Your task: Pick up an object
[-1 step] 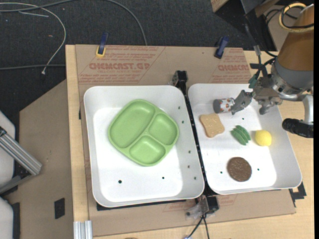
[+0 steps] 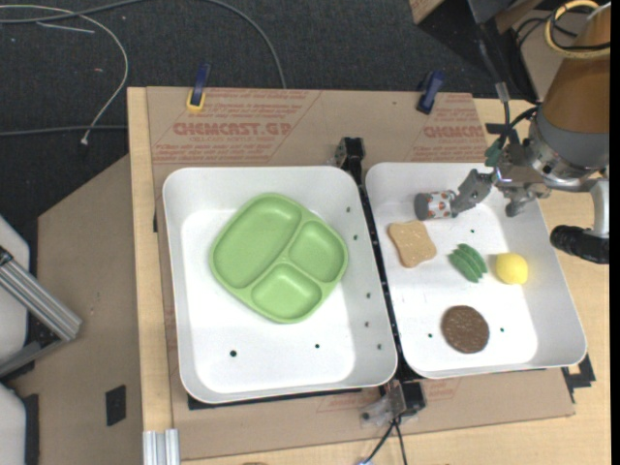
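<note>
Pickup remains undone: the gripper (finger state impossible to tell) hangs just beside the small can, with bread below it.

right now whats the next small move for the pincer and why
Probably a short drop onto the small grey can. The pincer sits right beside it at the far end of the right bin, nearer to it than to the bread slice, green vegetable or lemon.
</note>
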You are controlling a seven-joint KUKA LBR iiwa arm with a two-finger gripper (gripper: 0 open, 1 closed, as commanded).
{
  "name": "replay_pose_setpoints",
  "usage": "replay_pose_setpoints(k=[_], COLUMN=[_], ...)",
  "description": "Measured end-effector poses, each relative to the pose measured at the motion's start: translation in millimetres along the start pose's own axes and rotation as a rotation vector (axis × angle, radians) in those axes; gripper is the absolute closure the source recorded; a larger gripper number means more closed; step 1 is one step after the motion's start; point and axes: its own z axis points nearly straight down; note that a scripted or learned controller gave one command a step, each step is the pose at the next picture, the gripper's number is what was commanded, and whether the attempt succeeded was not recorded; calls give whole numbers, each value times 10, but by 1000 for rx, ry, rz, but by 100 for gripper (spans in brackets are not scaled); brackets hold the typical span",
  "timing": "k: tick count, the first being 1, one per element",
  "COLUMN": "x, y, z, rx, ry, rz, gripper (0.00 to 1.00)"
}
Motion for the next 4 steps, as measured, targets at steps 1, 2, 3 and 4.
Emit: replay_pose_setpoints(k=[1,2,3,4], x=[-13,-51,-59,-86], y=[10,-39,3,37], z=[626,1239,1468,1315], rx=[5,5,-10,-25], ry=[2,2,-3,-10], rz=[1,1,-1,1], gripper=[0,0,0,100])
